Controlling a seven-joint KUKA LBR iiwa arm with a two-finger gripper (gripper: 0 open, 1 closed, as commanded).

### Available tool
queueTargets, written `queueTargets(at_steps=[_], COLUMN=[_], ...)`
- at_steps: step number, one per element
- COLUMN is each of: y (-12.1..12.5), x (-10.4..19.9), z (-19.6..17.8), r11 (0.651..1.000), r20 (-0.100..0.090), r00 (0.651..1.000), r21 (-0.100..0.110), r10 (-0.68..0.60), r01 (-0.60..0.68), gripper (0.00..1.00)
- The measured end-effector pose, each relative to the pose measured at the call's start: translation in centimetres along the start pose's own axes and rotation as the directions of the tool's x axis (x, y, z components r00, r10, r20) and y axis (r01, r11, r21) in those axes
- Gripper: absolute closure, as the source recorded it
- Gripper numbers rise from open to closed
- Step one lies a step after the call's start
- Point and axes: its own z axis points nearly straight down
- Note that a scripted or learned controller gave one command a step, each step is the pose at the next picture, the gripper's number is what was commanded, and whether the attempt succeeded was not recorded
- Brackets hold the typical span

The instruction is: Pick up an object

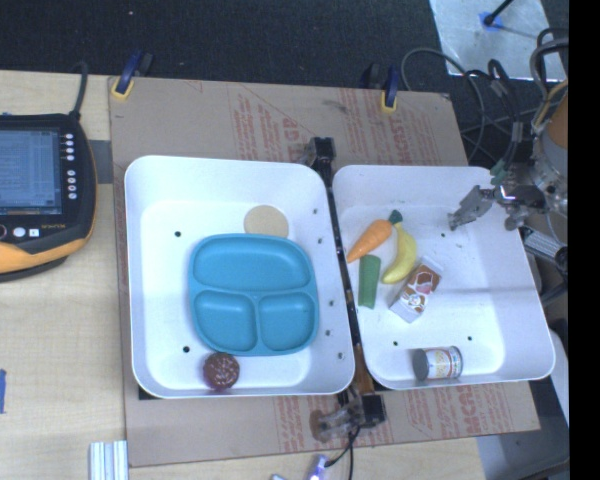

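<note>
Carrot (369,239), orange with green top, lay tilted in the right bin (500,313) beside a banana (401,256), green stick (368,280), carton (415,290) and can (438,364). Gripper (472,209) hovered apart, finger state indiscernible. Cardboard (280,118) underlay both bins; dark floor beyond.

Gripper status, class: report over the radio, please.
Gripper over right bin, upper right, holding nothing. Carrot, banana, carton, can untouched. Nothing in the way.
</note>
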Motion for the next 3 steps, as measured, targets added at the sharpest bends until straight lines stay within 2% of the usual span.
queueTargets(at_steps=[1,2,3], y=[3.8,1.9,1.9], x=[6.2,9.9,9.7], z=[5.7,11.1,10.0], r11=[1.000,1.000,1.000], r20=[0.000,0.001,0.002], r00=[1.000,1.000,1.000], r21=[0.003,-0.014,-0.009], r10=[-0.001,-0.002,-0.003], r01=[0.001,0.002,0.003], gripper=[0.00,0.00,1.00])
